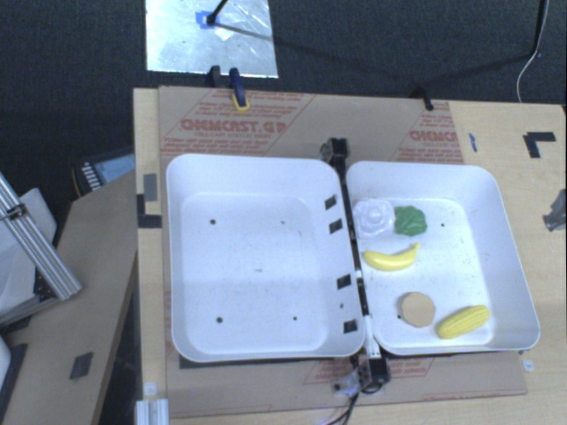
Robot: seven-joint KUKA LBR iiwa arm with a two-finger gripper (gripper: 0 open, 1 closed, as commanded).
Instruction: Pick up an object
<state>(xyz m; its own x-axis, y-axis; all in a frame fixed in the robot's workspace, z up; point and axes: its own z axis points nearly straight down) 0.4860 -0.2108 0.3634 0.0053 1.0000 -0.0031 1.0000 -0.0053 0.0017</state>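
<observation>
The right bin (505, 228) holds several small objects. A white lumpy piece (373, 219) lies near its left wall, touching a green leafy piece (409, 220). Below them lies a yellow banana (391, 258). A flat tan disc (415, 309) and a yellow corn-like piece (462, 320) sit near the front wall. A small grey part of my gripper (555, 211) pokes in at the view's right edge, outside the right bin and well away from all the objects. Nothing shows in it.
The left bin (248, 175) sits beside the right one, joined along a black hinged divider (351, 255). Both rest on a cardboard sheet (266, 122) on the bench. A foil-like square (211, 23) lies on the dark floor behind.
</observation>
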